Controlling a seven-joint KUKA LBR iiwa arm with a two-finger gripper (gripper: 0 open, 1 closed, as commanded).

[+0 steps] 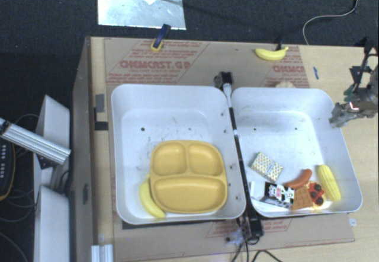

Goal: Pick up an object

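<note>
At the right edge of the frame the pincer [353, 102] is cut off and blurred, its parts too small to make out. In the left bin [127, 136], the divided plate [188, 176] hides part of a banana [150, 200]. The 3 or so small toys [299, 194] overlap at lower right.

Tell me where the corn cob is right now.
The corn cob lies in the right bin, near its front right corner, just right of the sausage.

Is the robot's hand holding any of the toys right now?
No toy shows in the gripper. It sits at the right bin's far right edge, apart from the toys at that bin's front.
</note>
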